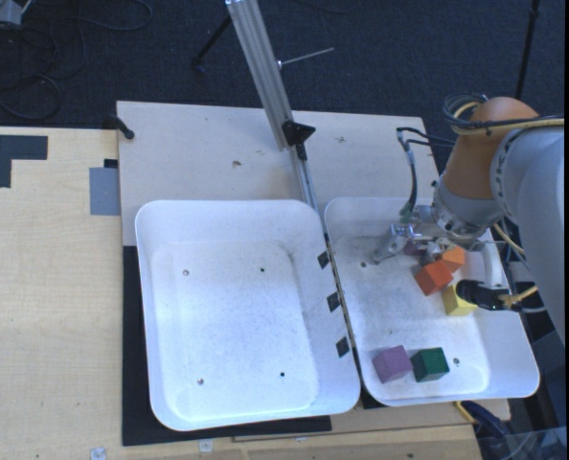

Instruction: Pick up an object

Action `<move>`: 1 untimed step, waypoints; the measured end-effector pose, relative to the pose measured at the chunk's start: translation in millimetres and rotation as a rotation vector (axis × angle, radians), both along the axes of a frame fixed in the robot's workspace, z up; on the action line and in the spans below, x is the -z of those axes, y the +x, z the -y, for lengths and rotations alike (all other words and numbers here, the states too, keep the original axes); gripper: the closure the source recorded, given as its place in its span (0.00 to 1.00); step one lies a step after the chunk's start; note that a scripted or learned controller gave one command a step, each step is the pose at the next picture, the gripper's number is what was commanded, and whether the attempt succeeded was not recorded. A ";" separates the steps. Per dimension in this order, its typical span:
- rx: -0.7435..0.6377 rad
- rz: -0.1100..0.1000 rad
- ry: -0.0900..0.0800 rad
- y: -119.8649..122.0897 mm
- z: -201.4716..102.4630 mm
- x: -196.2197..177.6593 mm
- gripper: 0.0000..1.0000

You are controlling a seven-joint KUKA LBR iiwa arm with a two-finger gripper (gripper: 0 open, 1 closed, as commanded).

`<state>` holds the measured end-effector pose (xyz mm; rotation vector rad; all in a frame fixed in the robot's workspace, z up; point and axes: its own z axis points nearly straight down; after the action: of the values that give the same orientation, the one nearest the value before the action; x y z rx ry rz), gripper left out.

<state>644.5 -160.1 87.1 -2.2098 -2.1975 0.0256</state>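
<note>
The gripper [388, 249] is low inside the right bin [514, 381]; I cannot tell its state. Just right of the gripper lies an orange block [436, 276], then a yellow block [456, 301]. Toward the bin's near wall sit a purple cube [392, 363] and a green cube [430, 364].

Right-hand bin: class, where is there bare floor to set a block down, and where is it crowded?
Bare floor lies along the right bin's left side, between the divider wall and the purple block. It is crowded on the far right, where the gripper, orange block and yellow block cluster. The green block sits beside the purple one near the front rim.
</note>
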 end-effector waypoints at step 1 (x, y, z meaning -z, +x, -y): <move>-0.002 0.024 -0.005 -58.1 36.8 -3.8 0.00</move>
<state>586.4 -197.0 90.9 -2.2216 -2.2144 0.0049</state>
